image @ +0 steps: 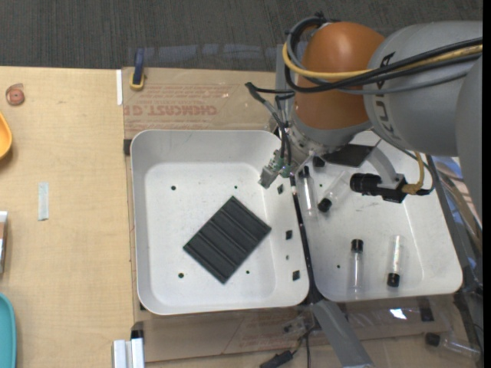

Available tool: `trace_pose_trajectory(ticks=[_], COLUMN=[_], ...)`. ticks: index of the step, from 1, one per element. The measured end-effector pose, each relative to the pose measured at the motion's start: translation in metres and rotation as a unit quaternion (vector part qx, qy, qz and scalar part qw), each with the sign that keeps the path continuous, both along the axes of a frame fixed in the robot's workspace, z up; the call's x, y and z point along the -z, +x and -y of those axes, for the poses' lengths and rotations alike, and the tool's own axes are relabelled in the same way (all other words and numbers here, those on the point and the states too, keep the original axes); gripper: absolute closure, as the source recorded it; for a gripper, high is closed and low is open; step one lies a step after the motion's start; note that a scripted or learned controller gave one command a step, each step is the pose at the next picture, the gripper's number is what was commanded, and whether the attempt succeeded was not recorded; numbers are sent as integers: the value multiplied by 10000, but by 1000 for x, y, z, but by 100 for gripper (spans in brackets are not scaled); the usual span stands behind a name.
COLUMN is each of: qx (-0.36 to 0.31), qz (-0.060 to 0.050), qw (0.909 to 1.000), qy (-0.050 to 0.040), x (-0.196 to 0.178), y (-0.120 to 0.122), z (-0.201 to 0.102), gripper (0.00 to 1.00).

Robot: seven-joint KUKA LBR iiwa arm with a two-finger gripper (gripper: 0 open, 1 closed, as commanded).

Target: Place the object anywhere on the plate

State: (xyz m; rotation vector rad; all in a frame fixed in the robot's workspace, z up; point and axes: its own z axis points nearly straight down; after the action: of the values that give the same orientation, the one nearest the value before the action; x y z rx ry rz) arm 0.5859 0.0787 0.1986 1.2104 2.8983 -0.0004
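- Two white bins sit side by side on the worktop point(61, 205) — the left bin point(153, 282) holds a dark ribbed plate point(228, 238), lying flat and turned at an angle near the bin's middle.
- The right bin point(437, 271) holds three small clear tubes with dark caps: one point(357, 263) near its middle, one point(394, 261) just to the right of that, and a third point(325, 202) further up, close under the arm.
- A black cylindrical part point(376, 186) lies at the top of the right bin, beside the arm's wrist.
- The hand point(278, 171) hangs over the left bin's upper right corner, near the wall shared by both bins — whether it is clenched or released cannot be told, since the wrist and cables cover it.
- The grey arm point(430, 90) with its orange band point(337, 75) hides much of the right bin's upper part.
- Brown cardboard point(184, 102) lies behind the bins.
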Motion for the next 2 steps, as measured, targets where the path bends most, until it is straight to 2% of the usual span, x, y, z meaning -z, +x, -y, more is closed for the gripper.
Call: trace_pose_trajectory(ticks=[1, 2], qx=[-2616, -2619], qz=[-3, -2], qw=[9652, 9651], qy=[5, 4], x=[0, 0], y=[1, 1], z=[10, 10], gripper=[100, 0])
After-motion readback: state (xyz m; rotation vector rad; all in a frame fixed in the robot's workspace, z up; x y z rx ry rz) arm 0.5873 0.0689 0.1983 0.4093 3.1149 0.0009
